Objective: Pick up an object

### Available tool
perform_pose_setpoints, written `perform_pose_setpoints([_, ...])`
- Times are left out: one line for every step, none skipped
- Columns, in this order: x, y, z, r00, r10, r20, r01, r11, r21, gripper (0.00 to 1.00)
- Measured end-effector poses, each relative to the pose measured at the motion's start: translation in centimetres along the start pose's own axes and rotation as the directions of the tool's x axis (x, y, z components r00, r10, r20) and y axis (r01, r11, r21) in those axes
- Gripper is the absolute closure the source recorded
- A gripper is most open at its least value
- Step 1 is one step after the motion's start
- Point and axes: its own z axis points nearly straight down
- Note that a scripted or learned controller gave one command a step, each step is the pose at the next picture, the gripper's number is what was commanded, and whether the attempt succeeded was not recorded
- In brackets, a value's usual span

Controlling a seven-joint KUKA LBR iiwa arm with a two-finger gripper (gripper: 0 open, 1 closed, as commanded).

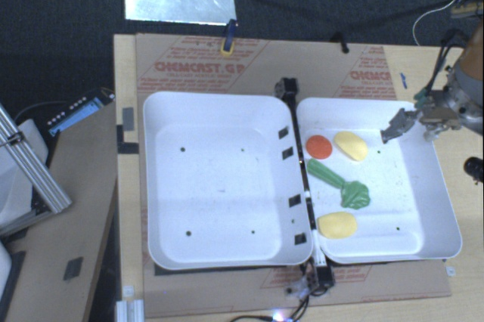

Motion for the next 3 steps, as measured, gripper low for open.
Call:
perform_pose_setpoints([3.0,2.1,17.3,1.000,-0.004,-0.004,0.004,1.000,0.011,0.00])
perform_pose_setpoints([6.9,6.0,18.0,1.000,-0.005,0.000,0.005,1.000,-0.003,0.00])
perform_pose_setpoints([2.2,-4.0,18.2,1.000,0.008,-0.001,-0.008,1.000,0.009,0.00])
